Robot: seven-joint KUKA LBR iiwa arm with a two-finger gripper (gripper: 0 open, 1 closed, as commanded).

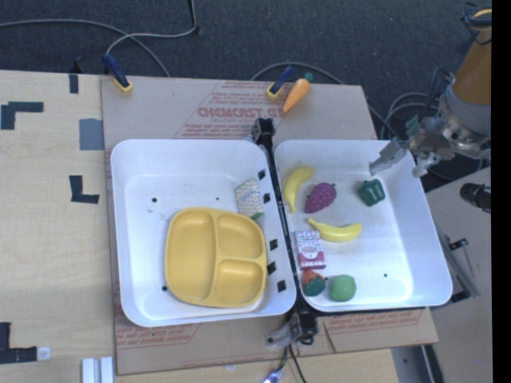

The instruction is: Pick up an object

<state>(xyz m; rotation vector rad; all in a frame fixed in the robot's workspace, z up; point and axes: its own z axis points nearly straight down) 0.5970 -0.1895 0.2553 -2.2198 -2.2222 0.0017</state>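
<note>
Two bins of smooth white plastic with a faint sheen. Divided tray, matt yellow plastic. Toy fruit: two bananas, glossy yellow plastic; grapes, purple with a bumpy surface; green ball, smooth. Mat beneath the bins, matt brown cardboard printed in red. Bench top, pale wood grain, matt. Floor, dark, rough carpet. Gripper, dull grey metal.

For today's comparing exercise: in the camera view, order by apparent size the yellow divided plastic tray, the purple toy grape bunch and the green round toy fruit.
1. Yellow divided plastic tray, far the largest.
2. Purple toy grape bunch and green round toy fruit: these look alike, so no ranking between them.
</note>
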